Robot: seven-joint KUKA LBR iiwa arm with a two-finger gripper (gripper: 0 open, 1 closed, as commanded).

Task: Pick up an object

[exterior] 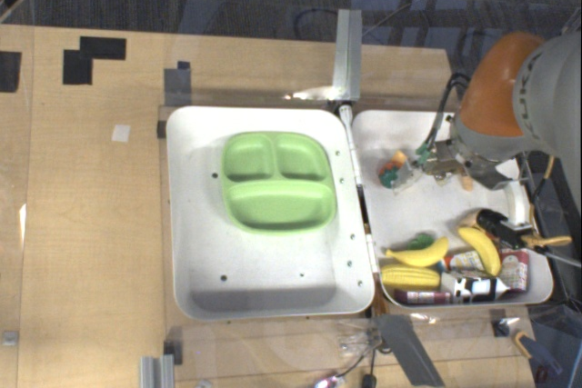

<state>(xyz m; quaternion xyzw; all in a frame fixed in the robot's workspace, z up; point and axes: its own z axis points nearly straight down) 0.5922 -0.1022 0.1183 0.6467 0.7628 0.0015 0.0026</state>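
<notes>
**Arm over the right bin**

Plate, green, plastic and three-sectioned [277,180], lay in the left white bin [195,223]. Rightward, a small orange-and-teal toy [393,170] sat just beside the gripper [435,161]; its grip, I couldn't tell.

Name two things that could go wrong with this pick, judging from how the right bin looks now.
1. The bananas, corn and bottle lie packed together at the near wall of the right bin; a grab there may catch two things or slip off.
2. The small toy sits close beside the gripper; a slightly off descent may knock it away rather than grasp it.
</notes>
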